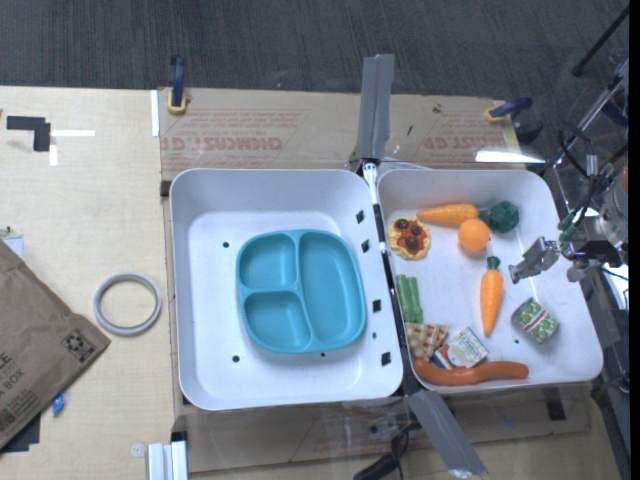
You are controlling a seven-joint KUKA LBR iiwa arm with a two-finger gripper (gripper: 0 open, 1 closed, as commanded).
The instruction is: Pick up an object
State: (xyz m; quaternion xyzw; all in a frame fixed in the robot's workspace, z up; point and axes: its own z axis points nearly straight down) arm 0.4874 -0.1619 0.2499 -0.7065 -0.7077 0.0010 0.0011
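Note:
The right bin holds toy food: a long carrot with a green top, an orange ball, a pizza slice, a small upright carrot, a green can, a green pod, a waffle piece, a small packet and a red sausage. My gripper hovers over the bin's right side, just right of the small carrot and above the green can. It is open with nothing between its fingers.
In the left bin lies a teal divided plate. A tape ring and a cardboard box rest on the bench to the left. The arm enters over the right bin's rim.

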